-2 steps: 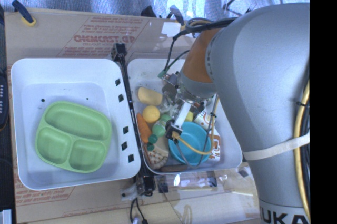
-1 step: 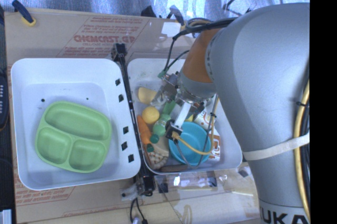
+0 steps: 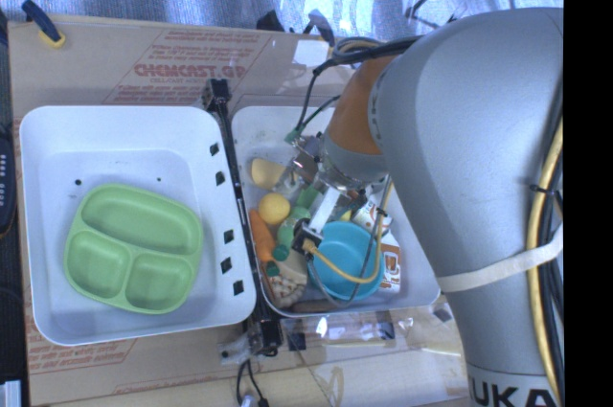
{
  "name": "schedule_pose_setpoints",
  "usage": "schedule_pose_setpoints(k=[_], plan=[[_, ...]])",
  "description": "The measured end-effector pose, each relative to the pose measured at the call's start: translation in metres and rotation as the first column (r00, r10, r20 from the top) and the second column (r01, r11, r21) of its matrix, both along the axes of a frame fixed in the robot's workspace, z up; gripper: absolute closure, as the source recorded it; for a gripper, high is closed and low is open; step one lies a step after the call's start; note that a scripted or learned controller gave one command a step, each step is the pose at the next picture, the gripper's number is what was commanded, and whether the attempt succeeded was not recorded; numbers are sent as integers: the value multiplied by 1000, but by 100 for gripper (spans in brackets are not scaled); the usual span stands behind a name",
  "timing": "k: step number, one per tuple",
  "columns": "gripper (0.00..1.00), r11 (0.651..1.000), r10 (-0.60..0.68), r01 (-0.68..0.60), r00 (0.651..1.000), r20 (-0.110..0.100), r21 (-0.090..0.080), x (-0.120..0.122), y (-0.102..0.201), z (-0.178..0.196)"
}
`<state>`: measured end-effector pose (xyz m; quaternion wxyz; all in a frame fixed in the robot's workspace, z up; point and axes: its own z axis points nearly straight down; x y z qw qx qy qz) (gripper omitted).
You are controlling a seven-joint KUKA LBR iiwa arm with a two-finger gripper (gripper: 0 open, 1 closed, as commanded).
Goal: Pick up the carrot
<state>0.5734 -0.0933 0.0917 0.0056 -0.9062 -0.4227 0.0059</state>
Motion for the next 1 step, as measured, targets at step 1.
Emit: schedule_pose_setpoints(k=[1], plan=[[0,962,-272,272,962,5,-6,30,1,6]])
